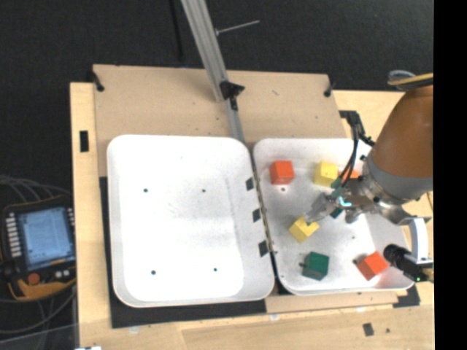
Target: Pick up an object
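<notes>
Five blocks in right bin (292, 283) | end effector (321, 211) above yellow block (303, 229) | grip state unclear

Handheld control pendant (40, 240) lit, left of bench; metal pole (210, 49) slanting behind bins

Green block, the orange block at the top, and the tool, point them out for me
green block (315, 265), camera view, top face
upper orange block (282, 171), camera view, top face
tool (326, 209), camera view, between its fingertips
</notes>
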`<state>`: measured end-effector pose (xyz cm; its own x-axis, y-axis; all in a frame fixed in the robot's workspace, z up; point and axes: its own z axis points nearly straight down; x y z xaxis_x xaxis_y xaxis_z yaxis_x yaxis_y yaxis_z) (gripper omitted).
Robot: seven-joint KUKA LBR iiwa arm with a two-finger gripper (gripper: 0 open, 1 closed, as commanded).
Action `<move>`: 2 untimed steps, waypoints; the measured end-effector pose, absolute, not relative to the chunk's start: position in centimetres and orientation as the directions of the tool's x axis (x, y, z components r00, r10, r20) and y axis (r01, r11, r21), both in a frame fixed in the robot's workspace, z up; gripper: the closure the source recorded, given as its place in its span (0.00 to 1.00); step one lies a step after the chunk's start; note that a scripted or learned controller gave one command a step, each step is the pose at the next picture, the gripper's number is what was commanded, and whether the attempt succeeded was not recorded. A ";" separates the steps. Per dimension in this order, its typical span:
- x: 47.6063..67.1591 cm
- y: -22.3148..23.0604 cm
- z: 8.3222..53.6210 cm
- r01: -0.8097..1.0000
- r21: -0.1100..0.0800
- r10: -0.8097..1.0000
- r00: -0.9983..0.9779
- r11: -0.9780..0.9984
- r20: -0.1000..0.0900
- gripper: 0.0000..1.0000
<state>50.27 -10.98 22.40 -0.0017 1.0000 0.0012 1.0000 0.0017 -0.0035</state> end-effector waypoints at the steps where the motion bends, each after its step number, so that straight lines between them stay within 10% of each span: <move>1: 50.4 -11.0 22.6 1.000 0.002 1.000 0.002 -0.002 0.000 0.00; 2: 49.9 -12.1 17.3 1.000 -0.004 1.000 0.002 -0.002 -0.001 0.00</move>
